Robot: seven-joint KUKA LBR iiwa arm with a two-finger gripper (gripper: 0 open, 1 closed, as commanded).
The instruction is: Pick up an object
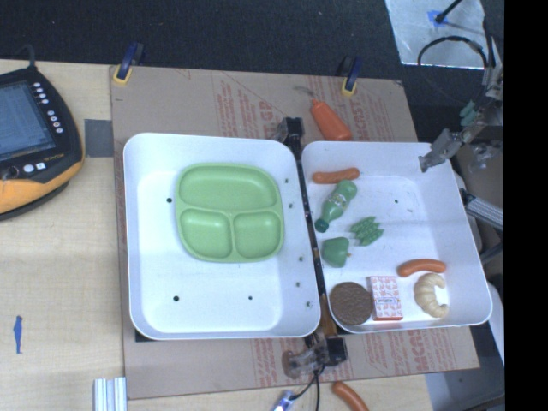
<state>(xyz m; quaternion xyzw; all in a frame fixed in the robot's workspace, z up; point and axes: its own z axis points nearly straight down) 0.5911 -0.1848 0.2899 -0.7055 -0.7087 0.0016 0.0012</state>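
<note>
Camera view, jaws point(438, 148) at right bin point(402, 197) rim

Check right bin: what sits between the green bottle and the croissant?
In the camera view, the broccoli-like green piece lies between the green bottle and the croissant, with a sausage just above the croissant.

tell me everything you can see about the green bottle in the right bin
The green bottle is a small toy-like bottle, plastic by its look, with a pale label band near its upper end and a darker green cap end pointing down-left. It lies on its side, slanted, on the floor of the right bin, near the bin's left wall, just below a sausage, apart from it.
</note>
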